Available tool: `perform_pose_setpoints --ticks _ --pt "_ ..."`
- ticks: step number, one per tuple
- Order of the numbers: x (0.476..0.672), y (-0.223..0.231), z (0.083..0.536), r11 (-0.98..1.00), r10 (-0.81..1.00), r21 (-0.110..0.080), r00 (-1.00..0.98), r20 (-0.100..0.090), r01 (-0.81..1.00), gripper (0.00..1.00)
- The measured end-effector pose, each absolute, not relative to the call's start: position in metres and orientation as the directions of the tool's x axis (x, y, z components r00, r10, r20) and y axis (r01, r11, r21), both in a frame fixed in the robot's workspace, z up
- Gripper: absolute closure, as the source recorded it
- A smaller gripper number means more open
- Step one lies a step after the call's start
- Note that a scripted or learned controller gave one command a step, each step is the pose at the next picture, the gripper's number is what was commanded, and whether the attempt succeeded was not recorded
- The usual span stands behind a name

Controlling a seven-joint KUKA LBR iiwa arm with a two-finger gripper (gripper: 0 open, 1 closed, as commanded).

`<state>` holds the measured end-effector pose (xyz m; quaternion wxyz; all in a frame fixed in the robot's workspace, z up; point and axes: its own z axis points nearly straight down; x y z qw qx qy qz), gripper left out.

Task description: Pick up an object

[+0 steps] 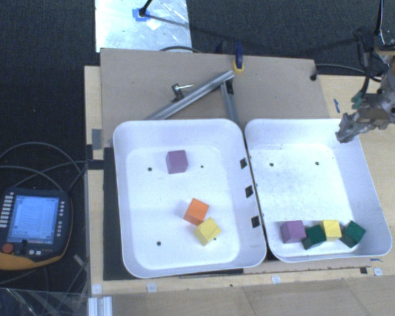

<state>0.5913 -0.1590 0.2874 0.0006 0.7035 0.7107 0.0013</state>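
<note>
2 shallow white bins sit side by side on a tan bench. The left bin (125, 176) holds 3 blocks: a purple block (176, 161) toward the far side, and nearer the front an orange block (196, 210) with a yellow block (208, 231) touching its near corner. The right bin (365, 176) holds 4 blocks bunched in a row along its near wall: a second purple block (292, 231), a dark green block (313, 236) just beside it, a second yellow block (332, 228), and another dark green block (353, 233) at the right end. The rest of that bin's floor is bare apart from faint grey scuffs.

The gripper (347, 129) hangs at the far right corner of the right bin, over its rim, well apart from every block. Nothing is between its tips; how far they are spread cannot be told at this size.

Behind the bins lies a brown board (270, 87) with 2 metal rods (191, 96) crossing on it, one tipped with a yellow-and-blue clamp (237, 62). Past the board, a shiny metal plate (118, 18) rests on dark carpet. To the left of the bench, a handheld control pad (27, 228) with a lit blue screen lies on the carpet, its cable looping around it. Text on the screen is too small to read, and no labels or brand marks are legible anywhere.
</note>
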Motion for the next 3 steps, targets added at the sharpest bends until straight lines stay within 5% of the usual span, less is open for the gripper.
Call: perform_pose_setpoints --ticks 3 --pt "0.564 0.004 0.275 0.011 1.0 0.001 -0.011 0.002 1.0 1.0"
